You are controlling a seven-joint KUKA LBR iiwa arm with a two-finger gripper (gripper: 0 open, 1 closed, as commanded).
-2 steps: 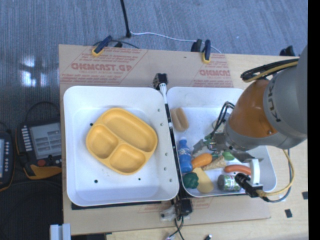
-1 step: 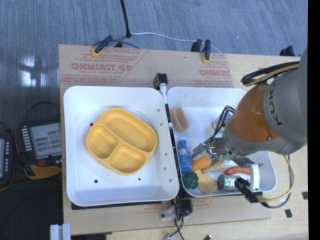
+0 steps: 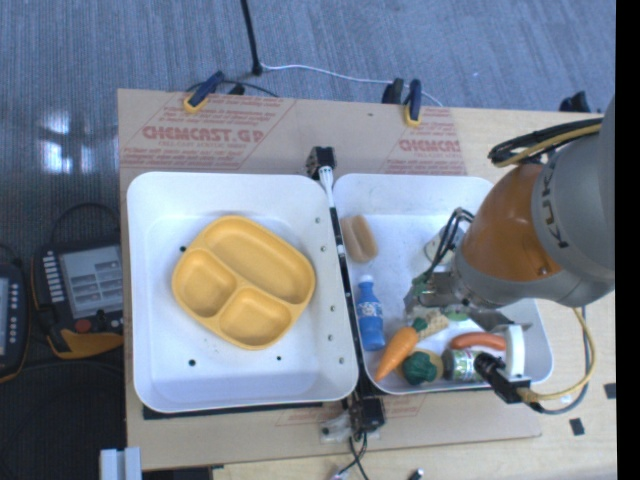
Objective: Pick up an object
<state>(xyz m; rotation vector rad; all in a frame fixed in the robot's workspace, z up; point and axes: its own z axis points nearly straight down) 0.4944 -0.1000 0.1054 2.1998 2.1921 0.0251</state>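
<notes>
Lying slantwise in the right bin (image 3: 395,230), the toy carrot (image 3: 397,348) points its orange tip down toward the near-left corner, with the blue bottle (image 3: 369,311) just to its left and a green vegetable (image 3: 421,366) and a small can (image 3: 460,365) at its right. It sits just below and left of the gripper (image 3: 437,299), so I judge it the handiest object for a short reach. Whether the jaws are released or clenched I cannot tell, as the grey and orange arm (image 3: 530,228) hides them from above.
</notes>
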